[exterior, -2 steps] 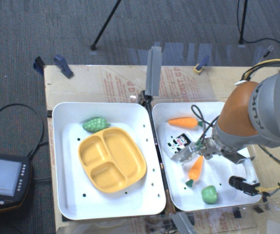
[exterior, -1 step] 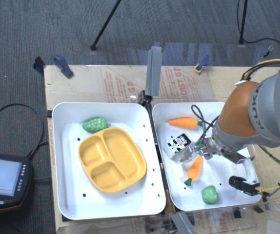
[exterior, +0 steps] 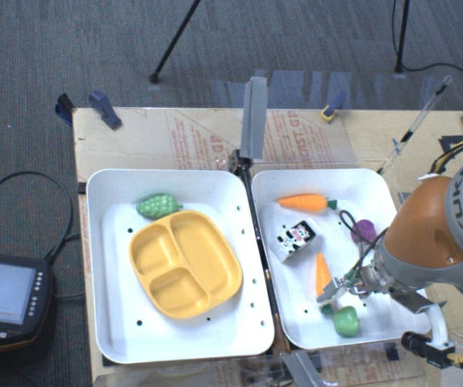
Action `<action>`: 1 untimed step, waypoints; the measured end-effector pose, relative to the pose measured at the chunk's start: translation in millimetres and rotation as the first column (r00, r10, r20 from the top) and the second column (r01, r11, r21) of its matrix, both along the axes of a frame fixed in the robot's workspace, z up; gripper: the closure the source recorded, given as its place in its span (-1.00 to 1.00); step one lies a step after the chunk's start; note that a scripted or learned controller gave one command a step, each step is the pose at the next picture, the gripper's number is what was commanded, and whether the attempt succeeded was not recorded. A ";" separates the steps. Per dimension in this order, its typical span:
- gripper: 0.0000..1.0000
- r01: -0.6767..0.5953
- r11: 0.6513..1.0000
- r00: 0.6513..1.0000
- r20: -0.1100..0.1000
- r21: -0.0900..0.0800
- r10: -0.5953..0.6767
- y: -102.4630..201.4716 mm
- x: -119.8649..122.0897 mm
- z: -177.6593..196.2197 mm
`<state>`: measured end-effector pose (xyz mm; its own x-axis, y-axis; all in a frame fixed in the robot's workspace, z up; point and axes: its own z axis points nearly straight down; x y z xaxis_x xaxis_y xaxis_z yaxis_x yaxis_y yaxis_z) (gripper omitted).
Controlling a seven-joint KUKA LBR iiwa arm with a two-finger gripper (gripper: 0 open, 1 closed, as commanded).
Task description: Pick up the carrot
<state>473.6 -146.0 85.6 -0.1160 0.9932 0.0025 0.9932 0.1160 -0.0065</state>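
In the right bin (exterior: 377, 185), gripper (exterior: 338, 290) sits low beside the smaller carrot (exterior: 322, 274), nearly touching; finger spread can't be made out.

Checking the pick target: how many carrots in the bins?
2, both in the right bin: one carrot lying near the back, one carrot toward the front, beside the gripper. The arm may hide more.

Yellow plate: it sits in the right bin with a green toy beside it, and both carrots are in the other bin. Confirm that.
The bin is wrong. The camera view shows the yellow plate in the left bin, with the green toy beside it, touching its upper left rim. Both carrots are in the other bin, the right one.
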 end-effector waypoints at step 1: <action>1.00 0.005 1.000 1.000 -0.003 0.003 -0.005 -0.4 -0.7 8.8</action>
